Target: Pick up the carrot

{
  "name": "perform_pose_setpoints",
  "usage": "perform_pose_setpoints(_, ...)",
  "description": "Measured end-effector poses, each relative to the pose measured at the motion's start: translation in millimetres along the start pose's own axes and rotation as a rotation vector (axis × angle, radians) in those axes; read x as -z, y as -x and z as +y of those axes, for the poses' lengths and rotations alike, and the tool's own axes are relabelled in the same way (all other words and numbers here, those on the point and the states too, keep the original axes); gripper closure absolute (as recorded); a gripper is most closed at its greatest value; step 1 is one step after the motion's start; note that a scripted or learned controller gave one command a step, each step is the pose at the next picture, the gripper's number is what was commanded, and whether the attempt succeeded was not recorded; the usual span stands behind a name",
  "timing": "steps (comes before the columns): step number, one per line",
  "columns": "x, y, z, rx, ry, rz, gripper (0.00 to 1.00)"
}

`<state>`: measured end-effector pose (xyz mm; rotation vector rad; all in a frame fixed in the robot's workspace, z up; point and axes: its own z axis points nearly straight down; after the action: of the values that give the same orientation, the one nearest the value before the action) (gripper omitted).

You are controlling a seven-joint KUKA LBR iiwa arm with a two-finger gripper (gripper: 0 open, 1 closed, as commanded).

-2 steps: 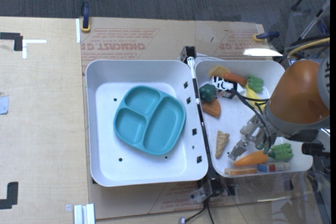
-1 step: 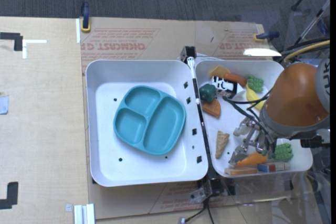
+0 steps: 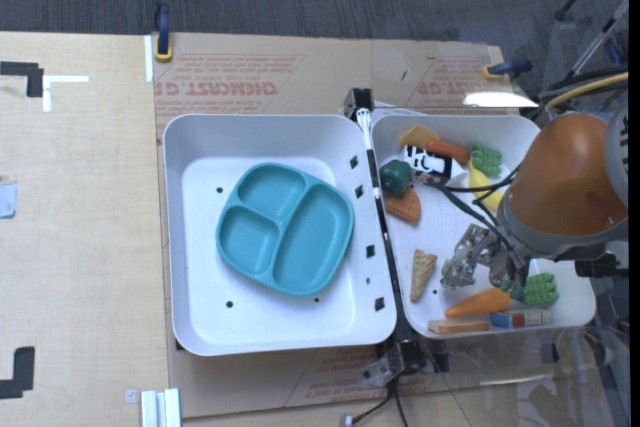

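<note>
The carrot lies just below the gripper, whose grip state I cannot tell, and crowding toys may spoil a grasp.

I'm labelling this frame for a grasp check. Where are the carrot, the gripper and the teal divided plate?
carrot (image 3: 479,302): camera view, middle of its orange body, right bin.
gripper (image 3: 468,260): camera view, between its fingertips, just above the carrot.
teal divided plate (image 3: 285,228): camera view, ridge between its compartments, left bin.
</note>
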<state>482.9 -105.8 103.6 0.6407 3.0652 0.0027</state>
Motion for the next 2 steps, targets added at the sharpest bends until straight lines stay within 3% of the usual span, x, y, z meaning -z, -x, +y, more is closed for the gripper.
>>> perform_pose_setpoints(1,-0.1,-0.1,0.0,-0.001,0.0,0.0,0.0)
perform_pose_setpoints(2,-11.2,2.3,-14.2,0.276,-0.001,0.006,0.0)
